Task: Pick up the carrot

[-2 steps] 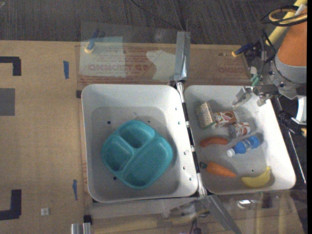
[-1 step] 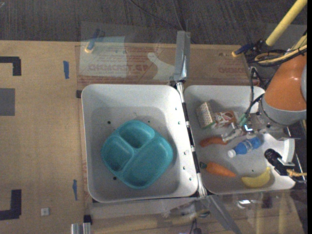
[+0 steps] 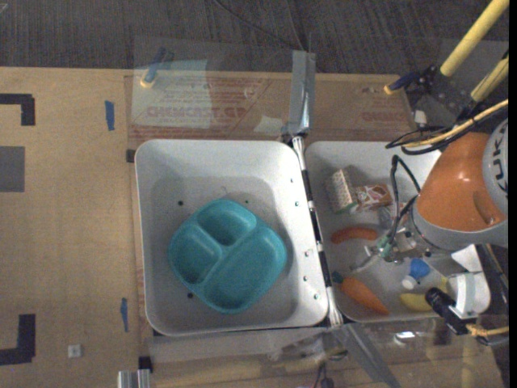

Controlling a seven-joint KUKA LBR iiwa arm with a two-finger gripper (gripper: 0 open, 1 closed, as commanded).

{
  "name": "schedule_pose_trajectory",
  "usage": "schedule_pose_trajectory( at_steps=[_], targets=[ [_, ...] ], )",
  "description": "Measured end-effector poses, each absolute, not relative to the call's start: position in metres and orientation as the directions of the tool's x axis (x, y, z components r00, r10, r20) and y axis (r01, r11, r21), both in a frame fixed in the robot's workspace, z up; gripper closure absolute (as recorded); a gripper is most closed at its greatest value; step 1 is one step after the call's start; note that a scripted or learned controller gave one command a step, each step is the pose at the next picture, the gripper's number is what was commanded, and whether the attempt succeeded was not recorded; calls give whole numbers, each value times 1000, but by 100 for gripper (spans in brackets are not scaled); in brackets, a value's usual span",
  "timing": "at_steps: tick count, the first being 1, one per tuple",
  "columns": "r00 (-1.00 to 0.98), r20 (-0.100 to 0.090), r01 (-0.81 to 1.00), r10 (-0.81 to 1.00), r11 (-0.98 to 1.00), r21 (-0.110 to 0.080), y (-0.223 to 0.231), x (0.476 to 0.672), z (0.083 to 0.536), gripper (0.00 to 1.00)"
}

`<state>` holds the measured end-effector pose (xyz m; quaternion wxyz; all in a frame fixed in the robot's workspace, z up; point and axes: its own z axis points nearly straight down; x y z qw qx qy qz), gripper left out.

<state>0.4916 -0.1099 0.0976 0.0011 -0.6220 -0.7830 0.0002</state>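
- Plainly, the carrot (image 3: 363, 294) lies on the floor of the right bin (image 3: 321, 186), below and slightly left of the pincer (image 3: 388, 247), near the bin's front left corner. Nothing touches it.
- Look of it: orange, smooth, tapered body; a small dark green stub at the thick end.
- Long axis runs on a diagonal: thick, stubbed end up-left toward the divider between the bins, thin tip down-right toward the front wall.
- Pincer hangs over the middle of the right bin, under the grey arm (image 3: 472, 192) and its orange band. Whether it is spread or pressed together cannot be told; the metal parts blur together. Nothing visible in it.
- Just left of and slightly above the pincer: an orange-red sausage-shaped item (image 3: 354, 235), lying near level, apart from the carrot.
- Above-left of the pincer: a small patterned box (image 3: 341, 190) and a brown-and-white packet (image 3: 375, 194) beside it.
- Right and below: a small blue piece (image 3: 418, 269), a white cap-like piece (image 3: 409, 283), a yellow banana-like item (image 3: 417, 301).
- Path from pincer down to the carrot looks unobstructed.
- Left bin (image 3: 153, 217), far left of the pincer, holds a teal divided plate (image 3: 228, 255).
- Both bins sit on the tan desk (image 3: 65, 217).
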Motion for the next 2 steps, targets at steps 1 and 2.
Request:
schedule_pose_trajectory(
  at_steps=[1,2],
  targets=[
    [-401,-5,916,916,401,7,-104,561,89,0],
    [-27,-1,1000,1000,27,10,-113,509,89,0]
  ],
)
